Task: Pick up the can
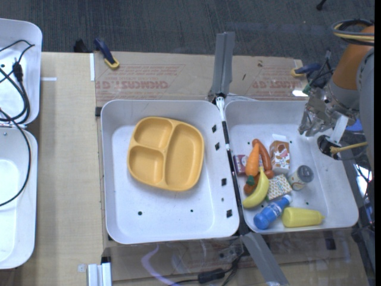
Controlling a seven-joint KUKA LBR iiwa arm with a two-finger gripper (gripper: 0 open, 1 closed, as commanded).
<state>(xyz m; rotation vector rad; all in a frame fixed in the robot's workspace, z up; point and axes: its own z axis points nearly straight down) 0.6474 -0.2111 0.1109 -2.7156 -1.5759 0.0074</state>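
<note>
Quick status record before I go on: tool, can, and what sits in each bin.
tool: above the right bin's upper right corner, holding nothing visible
can: right bin, right of the carton, lying free
near can: cracker, yellow bottle, blue bottle
other right-bin items: banana, carrot
left bin: yellow divided plate

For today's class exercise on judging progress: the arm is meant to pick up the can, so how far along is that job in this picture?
Nothing looks done: the can lies in the right bin, beside the cracker packet. In hand: the gripper hangs above the bin's far right corner, apart from it. Left: reaching, grasping, lifting.
</note>
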